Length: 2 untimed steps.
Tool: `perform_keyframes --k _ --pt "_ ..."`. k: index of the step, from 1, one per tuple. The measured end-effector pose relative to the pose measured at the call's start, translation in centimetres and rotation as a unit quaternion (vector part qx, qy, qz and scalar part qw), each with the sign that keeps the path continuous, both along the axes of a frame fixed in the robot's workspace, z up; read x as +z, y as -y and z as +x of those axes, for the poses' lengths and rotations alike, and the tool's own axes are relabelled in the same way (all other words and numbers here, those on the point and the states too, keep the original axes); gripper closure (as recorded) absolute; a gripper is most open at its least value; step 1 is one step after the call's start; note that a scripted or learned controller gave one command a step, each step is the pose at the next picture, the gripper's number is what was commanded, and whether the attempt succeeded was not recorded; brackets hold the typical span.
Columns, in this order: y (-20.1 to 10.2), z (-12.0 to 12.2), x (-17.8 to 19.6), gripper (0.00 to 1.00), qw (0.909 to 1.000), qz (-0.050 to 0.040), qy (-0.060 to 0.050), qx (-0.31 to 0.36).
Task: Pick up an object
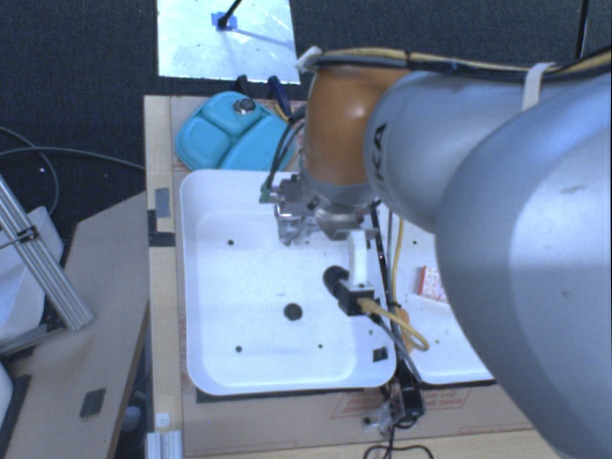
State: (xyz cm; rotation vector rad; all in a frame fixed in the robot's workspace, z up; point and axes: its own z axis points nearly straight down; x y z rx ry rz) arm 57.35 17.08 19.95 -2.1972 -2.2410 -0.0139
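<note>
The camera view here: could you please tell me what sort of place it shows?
Probably a robotics lab's grasping test bench: a grey robot arm with an orange band reaches over two shallow white bins, the left bin and the right bin, and an aluminium rail leans alongside.

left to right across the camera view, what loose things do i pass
blue moulded container → small dark round piece in the left bin → red-and-white packet in the right bin

Right bin (451, 357) mostly covered by the arm (497, 161), red-and-white item (431, 283) half hidden, small dark disc (293, 312) too small to identify
</note>
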Motion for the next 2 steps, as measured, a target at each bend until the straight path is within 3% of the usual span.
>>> perform_keyframes --k 1,2 --pt "1.8 5.1 -12.1 1.0 0.9999 -0.0049 -0.001 -0.009" --pt "-3.3 -2.5 -11.6 1.0 1.0 -0.0028 -0.005 -0.005"
